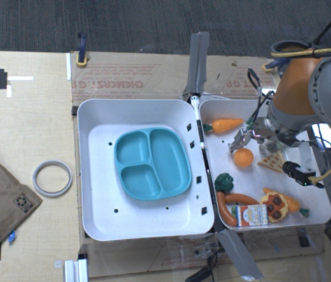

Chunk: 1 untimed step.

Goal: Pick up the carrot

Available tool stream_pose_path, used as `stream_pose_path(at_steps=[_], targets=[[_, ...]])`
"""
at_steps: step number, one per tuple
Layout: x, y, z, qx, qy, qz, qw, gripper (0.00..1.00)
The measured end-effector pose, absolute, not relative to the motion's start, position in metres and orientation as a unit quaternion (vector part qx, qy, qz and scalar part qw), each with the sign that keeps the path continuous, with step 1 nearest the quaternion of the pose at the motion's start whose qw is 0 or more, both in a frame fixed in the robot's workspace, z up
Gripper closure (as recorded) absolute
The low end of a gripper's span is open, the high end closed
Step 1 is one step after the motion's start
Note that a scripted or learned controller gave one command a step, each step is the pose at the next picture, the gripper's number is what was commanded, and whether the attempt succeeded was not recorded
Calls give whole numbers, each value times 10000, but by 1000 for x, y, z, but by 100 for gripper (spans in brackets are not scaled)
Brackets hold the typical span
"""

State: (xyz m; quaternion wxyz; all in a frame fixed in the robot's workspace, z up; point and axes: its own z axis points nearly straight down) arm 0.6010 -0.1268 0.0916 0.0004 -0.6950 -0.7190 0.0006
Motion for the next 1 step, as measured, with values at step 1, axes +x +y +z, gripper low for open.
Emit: stream_pose_path(at_steps=[1], targets=[[601,-128,101,-6964,-7177,3,-1,100]])
